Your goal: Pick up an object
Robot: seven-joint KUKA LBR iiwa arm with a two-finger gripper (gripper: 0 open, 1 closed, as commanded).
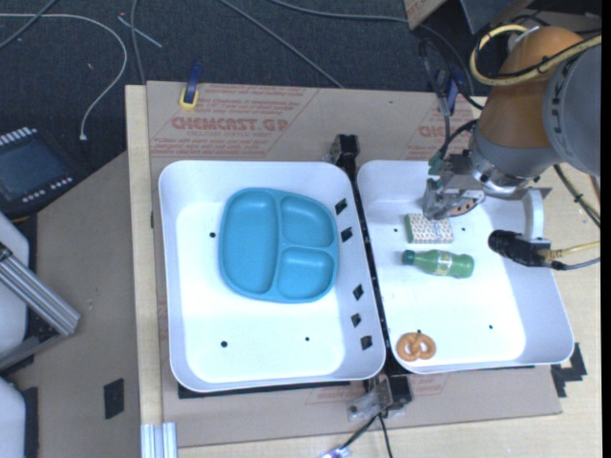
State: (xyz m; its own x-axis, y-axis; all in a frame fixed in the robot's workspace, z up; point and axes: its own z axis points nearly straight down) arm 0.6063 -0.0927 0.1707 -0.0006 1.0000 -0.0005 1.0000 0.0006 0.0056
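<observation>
My gripper reaches down into the right bin, its tips just above a small green-and-white patterned block near the bin's back left. A green bottle lies on its side just in front of that block. Near the bin's front left corner sits a brown pretzel. Nothing shows between the fingers, and the wrist hides how they stand.
The left bin bears a blue divided plate. A black divider with clips runs between the bins. Cardboard and loose cables lie behind the bench.
</observation>
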